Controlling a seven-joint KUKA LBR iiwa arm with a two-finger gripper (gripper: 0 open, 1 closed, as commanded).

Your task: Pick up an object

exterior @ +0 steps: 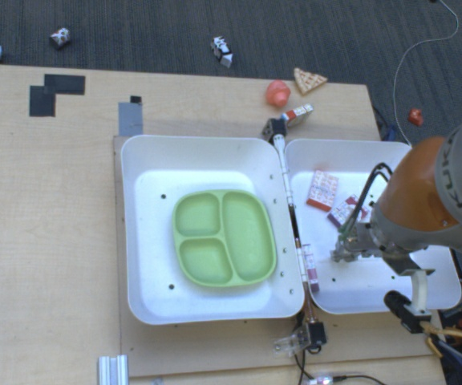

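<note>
With our gripper (345, 251) low in the right bin (375, 295), its state impossible to tell, we centre on the patterned packet (346, 209) before pinching.

Green three-compartment plastic plate (224, 238) lies in left white bin (147, 239). Right white bin (351, 291) touches it alongside. Small red-and-white patterned packet (322, 189) in right bin's far part, second similar packet (342, 211) just beside, nearer arm. Grey arm with orange band (423, 199) over right bin's right side.
</note>
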